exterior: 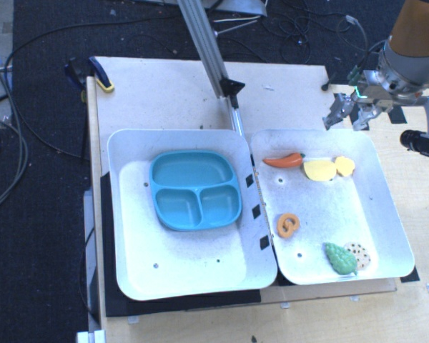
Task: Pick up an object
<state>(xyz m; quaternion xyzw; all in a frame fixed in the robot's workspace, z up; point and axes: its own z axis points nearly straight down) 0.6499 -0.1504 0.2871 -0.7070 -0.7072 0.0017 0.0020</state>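
Note:
In the right bin (386, 213) lie an orange-red chili pepper (284, 161), two yellow pieces (319, 170) (344, 166) side by side, an orange pretzel-shaped ring (288, 225), a green leafy piece (340, 258) and a speckled cookie (357, 253). My gripper (350, 113) hangs above the far right corner of that bin, up and to the right of the yellow pieces, with nothing seen between its fingers.
A blue three-compartment tray (196, 190) sits in the left bin (129, 249). A slanted metal pole (204, 38) rises from the back between the bins. Black markers (257, 211) line the divider. A yellow-tipped tool (100, 76) lies at the bench's far left corner.

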